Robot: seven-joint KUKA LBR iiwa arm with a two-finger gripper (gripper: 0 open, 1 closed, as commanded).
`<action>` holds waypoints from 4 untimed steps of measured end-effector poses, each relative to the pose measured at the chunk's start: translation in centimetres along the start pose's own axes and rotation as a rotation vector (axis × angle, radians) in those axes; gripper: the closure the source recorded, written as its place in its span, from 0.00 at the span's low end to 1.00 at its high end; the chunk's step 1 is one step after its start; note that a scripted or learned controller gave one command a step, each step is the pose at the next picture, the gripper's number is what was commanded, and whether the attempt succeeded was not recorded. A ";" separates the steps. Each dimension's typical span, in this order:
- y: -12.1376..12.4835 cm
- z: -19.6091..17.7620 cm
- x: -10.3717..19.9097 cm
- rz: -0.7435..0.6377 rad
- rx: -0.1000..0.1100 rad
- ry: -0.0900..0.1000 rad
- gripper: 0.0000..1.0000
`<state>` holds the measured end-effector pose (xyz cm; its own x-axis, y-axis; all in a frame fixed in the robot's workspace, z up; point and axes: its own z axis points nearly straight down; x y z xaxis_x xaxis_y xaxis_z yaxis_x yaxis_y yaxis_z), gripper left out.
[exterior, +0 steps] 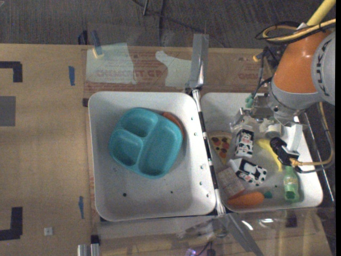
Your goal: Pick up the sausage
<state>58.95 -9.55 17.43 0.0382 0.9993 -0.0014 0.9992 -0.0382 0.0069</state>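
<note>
Arm (306,68) cut off by right and top edges, end effector (260,122) fingers lost among clutter, orange piece (175,121) mostly hidden under teal tray (145,142), small green item (268,194) too small to identify, worktop (42,143) cropped at left.

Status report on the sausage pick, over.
Hand low over the right bin, above the cow-print carton. Sausage lying at the bin's near edge, untouched. Second cow-print carton and a grey block crowd beside it.

The grey arm (309,73) with its orange band reaches in from the right, wrist down, claw (250,122) low.
</note>
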 end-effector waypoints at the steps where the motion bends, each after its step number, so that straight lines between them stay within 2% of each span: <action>1: -0.2 7.2 -0.2 -0.064 0.001 0.001 0.00; 2: -0.3 6.4 -0.3 -0.059 0.002 0.001 1.00; 3: -0.3 6.3 -0.3 -0.059 0.002 0.001 0.00; 4: 6.7 8.0 -0.2 -0.355 -0.010 -0.003 0.00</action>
<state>65.71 -9.98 9.48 -0.3113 0.9503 -0.0080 0.9502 0.3114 0.0152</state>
